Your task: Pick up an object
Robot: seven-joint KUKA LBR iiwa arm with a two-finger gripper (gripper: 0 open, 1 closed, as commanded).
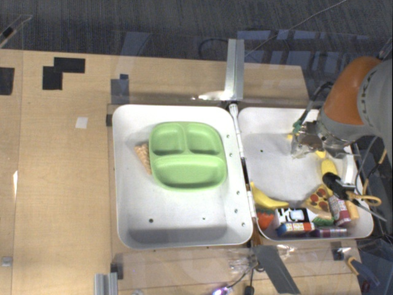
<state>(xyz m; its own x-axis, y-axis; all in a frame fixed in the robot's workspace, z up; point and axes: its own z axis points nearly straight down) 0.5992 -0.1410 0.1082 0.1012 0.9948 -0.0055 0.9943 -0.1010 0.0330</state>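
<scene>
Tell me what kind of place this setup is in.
Most likely a robotics lab or test cell for pick-and-place trials. Two shallow white bins sit side by side on a wooden bench, a grey-and-orange arm reaches over the right bin, and toy food like a banana lies there.

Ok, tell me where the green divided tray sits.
The green divided tray lies in the left white bin, toward its upper middle, partly covering a tan item at its left edge.

No readable text here; the small black-and-white box (297, 214) at five o'clock carries print too blurred to make out.
</scene>
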